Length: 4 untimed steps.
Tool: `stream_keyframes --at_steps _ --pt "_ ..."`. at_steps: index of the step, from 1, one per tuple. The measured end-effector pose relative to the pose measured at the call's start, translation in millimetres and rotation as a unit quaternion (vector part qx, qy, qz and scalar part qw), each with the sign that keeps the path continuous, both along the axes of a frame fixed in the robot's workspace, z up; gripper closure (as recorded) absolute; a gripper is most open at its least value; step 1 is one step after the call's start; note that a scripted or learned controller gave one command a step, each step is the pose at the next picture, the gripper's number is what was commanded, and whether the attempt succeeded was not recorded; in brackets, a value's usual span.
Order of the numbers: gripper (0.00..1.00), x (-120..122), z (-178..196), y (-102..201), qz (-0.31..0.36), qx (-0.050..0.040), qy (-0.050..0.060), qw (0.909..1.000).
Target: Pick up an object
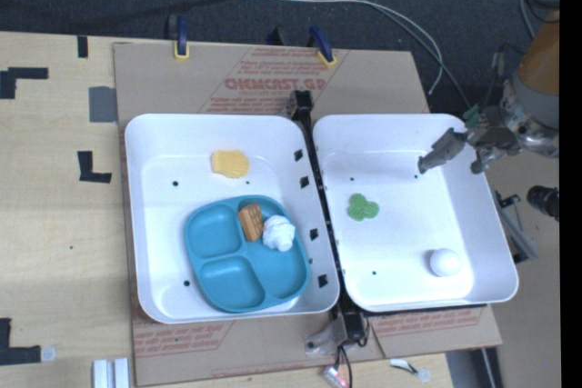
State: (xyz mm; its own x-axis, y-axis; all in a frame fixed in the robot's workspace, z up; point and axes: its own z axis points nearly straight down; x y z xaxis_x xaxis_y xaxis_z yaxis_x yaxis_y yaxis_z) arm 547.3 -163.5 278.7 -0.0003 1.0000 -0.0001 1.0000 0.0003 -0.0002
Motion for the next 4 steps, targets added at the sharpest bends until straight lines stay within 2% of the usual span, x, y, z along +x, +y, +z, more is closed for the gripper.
stream_keyframes --at_steps 1,2,3,4 --pt "0.0 -29 -77 13 0.0 0.0008 0.004 1.0" --pt "0.0 10 -185 29 0.001 0.0008 0.004 1.0" --pt "0.0 54 -105 31 0.001 -0.0004 -0.003 1.0" --pt "0.0 -5 -119 34 -0.001 0.0003 0.001 1.0"
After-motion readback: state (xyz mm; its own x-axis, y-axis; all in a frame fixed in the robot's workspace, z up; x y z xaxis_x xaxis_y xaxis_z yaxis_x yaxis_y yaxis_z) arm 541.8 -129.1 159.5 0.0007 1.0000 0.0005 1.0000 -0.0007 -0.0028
